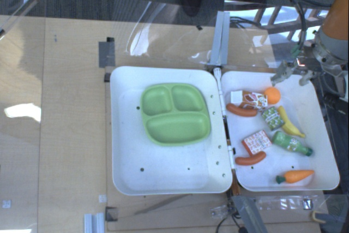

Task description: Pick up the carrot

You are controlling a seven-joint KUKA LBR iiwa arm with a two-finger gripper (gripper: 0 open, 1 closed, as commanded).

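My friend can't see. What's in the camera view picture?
A carrot lies at the near edge of the right bin among other toy food, with the gripper up at the bin's far edge. The left bin holds a green plate.

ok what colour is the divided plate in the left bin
Light green. The divided plate shows best in the camera view, lying in the left bin.

From my end I've got a green divided plate point(175, 114) sitting in the left bin point(125, 172). The right bin point(322, 172) has two sausages point(241, 111) point(250, 159), a banana point(289, 123), an orange point(272, 95), a green bottle point(292, 143) and some small cartons point(257, 142).
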